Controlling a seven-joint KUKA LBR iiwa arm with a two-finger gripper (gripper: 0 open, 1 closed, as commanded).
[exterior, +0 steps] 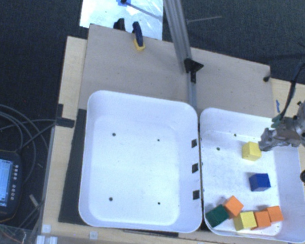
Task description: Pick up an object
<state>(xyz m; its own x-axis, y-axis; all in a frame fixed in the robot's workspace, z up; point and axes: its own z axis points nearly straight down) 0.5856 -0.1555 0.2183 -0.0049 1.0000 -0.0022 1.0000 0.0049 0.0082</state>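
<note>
Gripper (269, 139) sits low over the right bin (297, 189), near its far edge, just beside the yellow cube (251, 151) on that cube's far-right side. Can't tell from this angle if it's released or clenched; nothing visibly gripped.

Likely target is that yellow cube: alone, clear space on all sides, so the easiest pick in the bin. To do it well: centre the tool over the cube, not its corner, align to two flat parallel faces, descend straight, close, lift vertically.

Blue cube (259, 181) mid-bin, also isolated, is the fallback. Avoid the cluster along the near edge: green cube (216, 215), orange cube (233, 205), second yellow cube (246, 220), two more orange ones (262, 218) (274, 213), all packed touching or nearly so.

Cubes look hard, matte, sharp-edged; should hold under a square grip, may twist if caught on a corner. Bins are smooth white shallow trays with rounded corners. Left bin (95, 138) shows a few dark specks.
</note>
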